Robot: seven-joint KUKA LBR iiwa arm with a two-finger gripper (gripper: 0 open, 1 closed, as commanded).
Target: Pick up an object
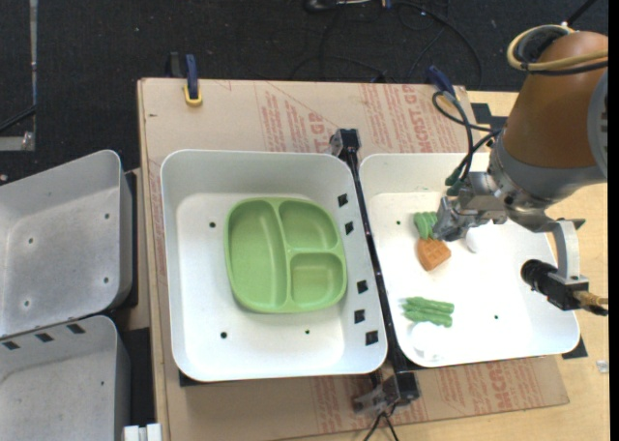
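I see the end effector (453, 226) low in the right bin (542, 318), touching a green piece (425, 223) above an orange piece (433, 254); its grip I cannot tell. Nothing lifted; pickup remains.

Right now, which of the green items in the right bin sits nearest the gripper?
The green piece beside the gripper, above the orange chunk; the green bean pods lie farther away.

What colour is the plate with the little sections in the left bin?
The divided plate is light green, plain to see in the camera view.
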